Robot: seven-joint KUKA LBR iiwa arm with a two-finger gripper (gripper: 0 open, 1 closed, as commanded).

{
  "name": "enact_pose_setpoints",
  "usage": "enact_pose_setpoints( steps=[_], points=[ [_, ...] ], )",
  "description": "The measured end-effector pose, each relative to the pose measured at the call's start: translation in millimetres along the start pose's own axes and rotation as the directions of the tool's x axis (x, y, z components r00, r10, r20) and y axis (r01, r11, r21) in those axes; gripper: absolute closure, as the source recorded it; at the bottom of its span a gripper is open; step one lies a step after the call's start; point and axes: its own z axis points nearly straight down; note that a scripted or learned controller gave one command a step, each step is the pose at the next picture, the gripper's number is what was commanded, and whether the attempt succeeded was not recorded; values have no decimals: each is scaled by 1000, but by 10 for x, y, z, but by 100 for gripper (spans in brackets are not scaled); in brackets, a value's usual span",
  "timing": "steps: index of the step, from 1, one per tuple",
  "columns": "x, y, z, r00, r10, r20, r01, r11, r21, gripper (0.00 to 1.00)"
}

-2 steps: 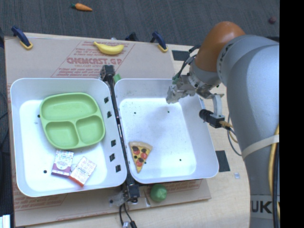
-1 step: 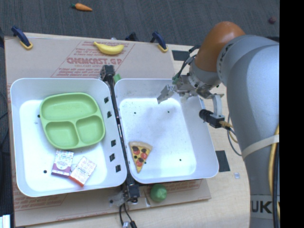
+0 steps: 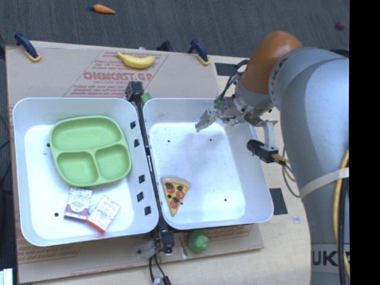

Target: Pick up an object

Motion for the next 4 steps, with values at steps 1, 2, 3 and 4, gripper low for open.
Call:
enact_pose_setpoints(
  steps=[1, 2, 3, 4],
  points=[
    [165, 1, -31, 1000, 2, 0, -2, 1000, 0, 0],
    [-5, 3, -76, 1000, 6, 0, -6, 1000, -3, 0],
    [2, 1, 87, 1000, 4, 0, -4, 1000, 0, 0],
    [-5, 4, -67, 1000, 6, 0, -6, 1000, -3, 0]
  ],
)
